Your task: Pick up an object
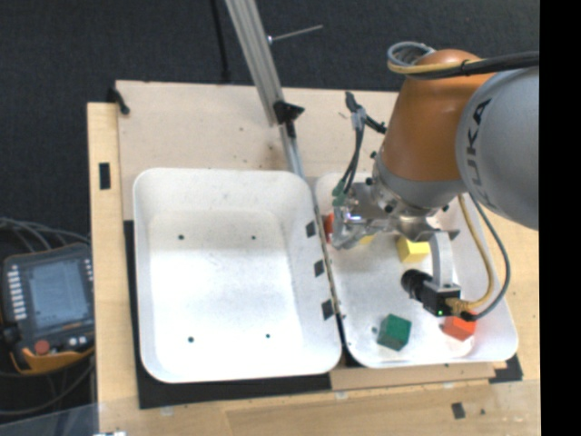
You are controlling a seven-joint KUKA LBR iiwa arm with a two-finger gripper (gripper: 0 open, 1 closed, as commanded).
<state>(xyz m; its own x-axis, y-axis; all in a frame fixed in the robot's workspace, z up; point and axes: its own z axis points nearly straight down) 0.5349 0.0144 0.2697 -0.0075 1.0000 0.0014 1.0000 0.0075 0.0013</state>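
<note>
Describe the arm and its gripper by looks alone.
The arm is a thick grey cylinder with dark lettering and a broad orange band above the wrist. Black and yellow cables loop down its side. The gripper is a small metallic assembly with green and red bits.

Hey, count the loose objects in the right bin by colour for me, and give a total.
Yellow block: 1
Green block: 1
Orange-red block: 1
Total: 3 in plain sight; the arm may hide others.
</note>
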